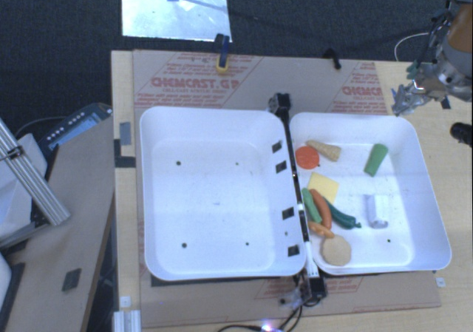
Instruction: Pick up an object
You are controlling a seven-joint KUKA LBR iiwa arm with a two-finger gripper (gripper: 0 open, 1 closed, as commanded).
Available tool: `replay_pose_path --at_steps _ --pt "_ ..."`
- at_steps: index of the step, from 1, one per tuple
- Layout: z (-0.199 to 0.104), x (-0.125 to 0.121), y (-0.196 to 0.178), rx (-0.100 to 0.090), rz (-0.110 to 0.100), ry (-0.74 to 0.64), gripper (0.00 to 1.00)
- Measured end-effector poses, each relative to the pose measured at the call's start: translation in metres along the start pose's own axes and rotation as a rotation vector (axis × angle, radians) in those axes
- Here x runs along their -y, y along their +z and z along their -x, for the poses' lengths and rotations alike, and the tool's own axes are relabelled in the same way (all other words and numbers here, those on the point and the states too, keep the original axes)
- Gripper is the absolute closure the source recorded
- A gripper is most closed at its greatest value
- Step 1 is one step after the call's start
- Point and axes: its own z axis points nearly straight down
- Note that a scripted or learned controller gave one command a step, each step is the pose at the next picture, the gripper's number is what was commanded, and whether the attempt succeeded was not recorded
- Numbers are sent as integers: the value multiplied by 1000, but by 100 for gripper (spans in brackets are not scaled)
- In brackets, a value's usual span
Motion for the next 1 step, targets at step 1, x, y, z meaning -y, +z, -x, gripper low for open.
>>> replay_pose_path --at_steps 1 --pt "-53 3 61 -7 -14 -7 100"
